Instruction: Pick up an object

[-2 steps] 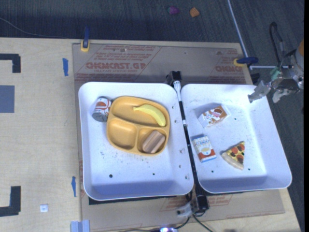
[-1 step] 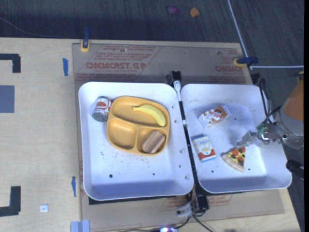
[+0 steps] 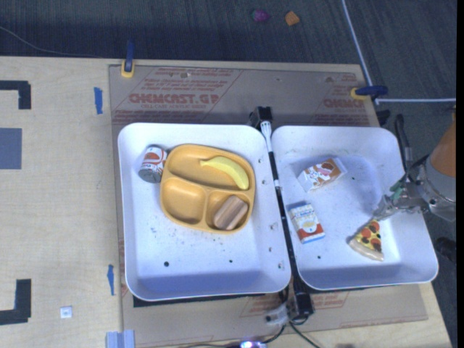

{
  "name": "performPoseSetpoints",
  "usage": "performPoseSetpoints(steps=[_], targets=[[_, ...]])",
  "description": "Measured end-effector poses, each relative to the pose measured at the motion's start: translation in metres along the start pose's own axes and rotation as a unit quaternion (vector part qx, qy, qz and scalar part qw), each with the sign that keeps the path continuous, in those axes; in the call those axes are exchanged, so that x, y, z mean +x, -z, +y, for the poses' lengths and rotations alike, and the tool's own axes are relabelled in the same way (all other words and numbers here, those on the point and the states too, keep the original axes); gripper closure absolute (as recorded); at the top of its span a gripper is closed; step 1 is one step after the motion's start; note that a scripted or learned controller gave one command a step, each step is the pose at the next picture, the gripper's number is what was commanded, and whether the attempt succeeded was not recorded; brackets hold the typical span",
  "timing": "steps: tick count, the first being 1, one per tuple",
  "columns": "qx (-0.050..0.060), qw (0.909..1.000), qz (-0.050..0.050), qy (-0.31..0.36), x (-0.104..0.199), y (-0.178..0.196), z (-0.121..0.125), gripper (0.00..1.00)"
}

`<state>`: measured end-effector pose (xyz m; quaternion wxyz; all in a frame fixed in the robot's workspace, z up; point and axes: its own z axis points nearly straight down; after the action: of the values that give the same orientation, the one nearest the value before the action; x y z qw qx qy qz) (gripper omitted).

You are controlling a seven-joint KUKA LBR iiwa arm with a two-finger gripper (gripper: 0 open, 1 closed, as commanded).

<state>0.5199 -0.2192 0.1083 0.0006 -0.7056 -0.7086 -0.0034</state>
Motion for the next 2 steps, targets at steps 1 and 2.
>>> performPoseSetpoints(steps=[1,2], targets=[[0.003,1.0000,-0.002,-0.001,0.1123,-0.0138,0.0229,1.00],[0.003,1.0000,-0.002,-0.002,0.1114,-0.0137,0.0228,0.00]])
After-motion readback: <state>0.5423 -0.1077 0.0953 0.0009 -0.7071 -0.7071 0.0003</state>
